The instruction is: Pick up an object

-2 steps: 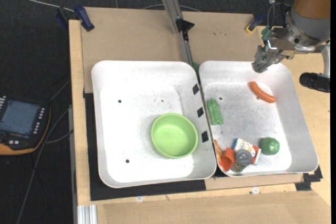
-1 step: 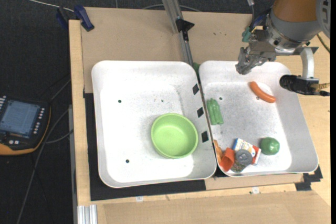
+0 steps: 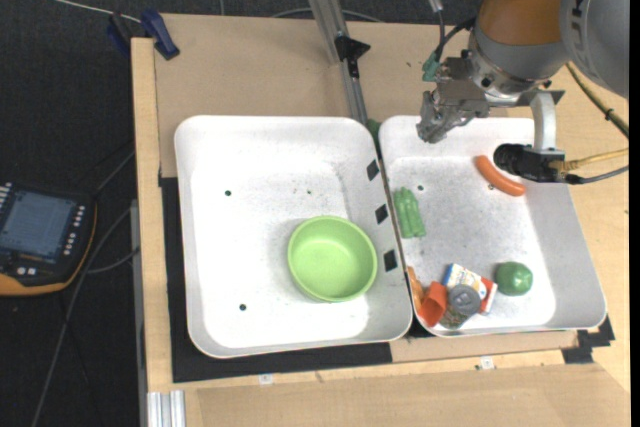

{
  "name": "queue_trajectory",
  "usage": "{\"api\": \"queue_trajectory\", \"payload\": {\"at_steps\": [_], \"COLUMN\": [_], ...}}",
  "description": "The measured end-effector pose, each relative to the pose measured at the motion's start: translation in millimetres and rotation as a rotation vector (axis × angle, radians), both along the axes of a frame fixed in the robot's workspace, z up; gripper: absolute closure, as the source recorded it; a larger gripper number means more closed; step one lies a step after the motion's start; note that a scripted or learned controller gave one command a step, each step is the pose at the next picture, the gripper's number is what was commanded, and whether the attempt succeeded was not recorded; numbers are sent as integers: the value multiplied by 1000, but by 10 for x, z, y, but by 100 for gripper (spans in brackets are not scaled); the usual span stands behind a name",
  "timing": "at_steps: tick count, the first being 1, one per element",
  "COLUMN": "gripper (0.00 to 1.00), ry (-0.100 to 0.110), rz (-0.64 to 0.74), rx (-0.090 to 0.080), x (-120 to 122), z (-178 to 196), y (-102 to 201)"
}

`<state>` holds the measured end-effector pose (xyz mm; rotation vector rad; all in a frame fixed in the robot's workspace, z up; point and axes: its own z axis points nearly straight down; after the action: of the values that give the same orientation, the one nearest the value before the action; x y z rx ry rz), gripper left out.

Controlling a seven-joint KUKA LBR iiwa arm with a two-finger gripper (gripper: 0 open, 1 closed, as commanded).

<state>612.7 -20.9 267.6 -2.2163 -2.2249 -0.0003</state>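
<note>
Right shallow white plastic bin (image 3: pixel 560 245): grey metal two-finger gripper (image 3: pixel 436 127) above its far-left corner, finger state indiscernible; orange carrot-shaped toy (image 3: pixel 497 175) inside.

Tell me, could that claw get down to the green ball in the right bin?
Probably yes. The green ball lies uncovered near the bin's front, apart from the clutter beside it, and the claw hangs over the same bin's far edge.

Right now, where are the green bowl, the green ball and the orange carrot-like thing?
green bowl (image 3: pixel 332 258), camera view, its inside bottom.
green ball (image 3: pixel 514 278), camera view, its top.
orange carrot-like thing (image 3: pixel 499 175), camera view, mid-length.
</note>
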Motion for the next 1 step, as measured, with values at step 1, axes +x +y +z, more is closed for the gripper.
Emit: {"api": "queue_trajectory", "payload": {"at_steps": [1], "gripper": [100], "ry": [0], "rz": [2], "rx": [0], "x": [-87], "z": [-66], "y": [605]}}
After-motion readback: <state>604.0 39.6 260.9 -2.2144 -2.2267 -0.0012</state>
